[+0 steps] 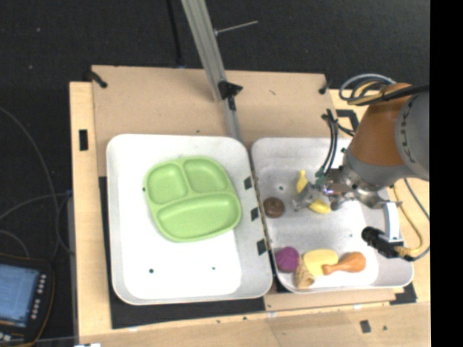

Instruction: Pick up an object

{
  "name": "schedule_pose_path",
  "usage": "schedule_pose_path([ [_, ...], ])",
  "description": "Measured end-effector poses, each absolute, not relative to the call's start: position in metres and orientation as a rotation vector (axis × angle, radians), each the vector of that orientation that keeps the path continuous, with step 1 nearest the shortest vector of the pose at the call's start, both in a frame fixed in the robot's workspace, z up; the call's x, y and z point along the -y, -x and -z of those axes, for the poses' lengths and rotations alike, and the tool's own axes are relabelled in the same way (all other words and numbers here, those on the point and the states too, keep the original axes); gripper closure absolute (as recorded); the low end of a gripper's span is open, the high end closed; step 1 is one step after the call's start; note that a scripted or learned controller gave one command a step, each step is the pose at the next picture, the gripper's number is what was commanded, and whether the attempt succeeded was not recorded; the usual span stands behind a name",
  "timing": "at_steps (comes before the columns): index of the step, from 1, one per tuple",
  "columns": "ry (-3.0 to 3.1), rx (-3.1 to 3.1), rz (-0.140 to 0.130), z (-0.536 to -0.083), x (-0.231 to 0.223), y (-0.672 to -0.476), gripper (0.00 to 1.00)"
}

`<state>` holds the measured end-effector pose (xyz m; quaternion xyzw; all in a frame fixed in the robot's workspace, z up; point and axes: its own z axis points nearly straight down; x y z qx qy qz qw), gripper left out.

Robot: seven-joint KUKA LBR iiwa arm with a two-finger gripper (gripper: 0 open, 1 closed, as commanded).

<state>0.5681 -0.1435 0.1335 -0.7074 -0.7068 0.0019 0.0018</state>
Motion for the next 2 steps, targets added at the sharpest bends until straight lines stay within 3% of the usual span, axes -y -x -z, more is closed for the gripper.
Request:
schedule_pose_path([
  [1, 2.222, 2.219, -0.004, -0.099, 0.145, -0.568, 0.00],
  [2, 2.230, 2.218, 0.002, -0.112, 0.146, -0.569, 1.00],
])
